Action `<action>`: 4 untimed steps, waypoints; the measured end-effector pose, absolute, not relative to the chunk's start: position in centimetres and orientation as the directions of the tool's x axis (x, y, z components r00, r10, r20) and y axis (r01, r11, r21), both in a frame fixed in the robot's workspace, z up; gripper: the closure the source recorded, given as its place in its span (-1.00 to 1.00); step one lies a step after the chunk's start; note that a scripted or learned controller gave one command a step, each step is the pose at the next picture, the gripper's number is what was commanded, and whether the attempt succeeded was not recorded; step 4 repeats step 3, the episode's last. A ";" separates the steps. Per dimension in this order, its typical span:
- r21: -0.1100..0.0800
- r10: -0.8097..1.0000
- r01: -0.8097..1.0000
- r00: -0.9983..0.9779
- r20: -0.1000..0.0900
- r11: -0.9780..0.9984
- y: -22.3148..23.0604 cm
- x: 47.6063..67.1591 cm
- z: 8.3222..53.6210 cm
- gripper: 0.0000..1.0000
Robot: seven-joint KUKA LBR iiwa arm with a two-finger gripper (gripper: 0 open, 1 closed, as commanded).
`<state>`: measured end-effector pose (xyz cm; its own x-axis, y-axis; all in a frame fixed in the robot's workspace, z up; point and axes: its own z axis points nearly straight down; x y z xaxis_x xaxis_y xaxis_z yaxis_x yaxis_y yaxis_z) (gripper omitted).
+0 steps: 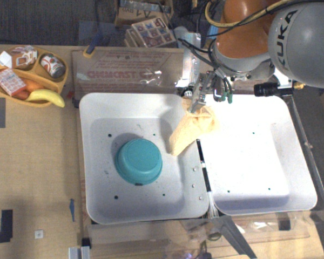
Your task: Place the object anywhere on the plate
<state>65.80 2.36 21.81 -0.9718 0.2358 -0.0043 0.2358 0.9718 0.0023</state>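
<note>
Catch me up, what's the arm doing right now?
The arm's gripper is at the top end of a yellow cloth, which hangs down over the divide between the two white bins. The teal plate sits in the left bin, with nothing on it yet. The cloth's lower end is near the plate but apart from it.

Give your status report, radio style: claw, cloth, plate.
Claw pinching yellow cloth, top corner. Cloth hangs across the divide between the bins. Teal plate in left bin, bare. Nothing between.
</note>
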 end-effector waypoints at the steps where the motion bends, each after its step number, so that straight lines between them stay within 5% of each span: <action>1: 0.003 -0.001 -0.001 -1.000 -0.007 1.000 7.8 64.7 23.2 1.00; 2: 0.003 -0.004 -0.004 -1.000 -0.004 1.000 12.8 63.2 22.9 1.00; 3: 0.003 -0.004 -0.004 -1.000 -0.004 1.000 12.7 63.2 22.9 -1.00; 4: 0.003 -0.004 -0.004 -1.000 -0.004 1.000 12.7 63.2 22.9 -1.00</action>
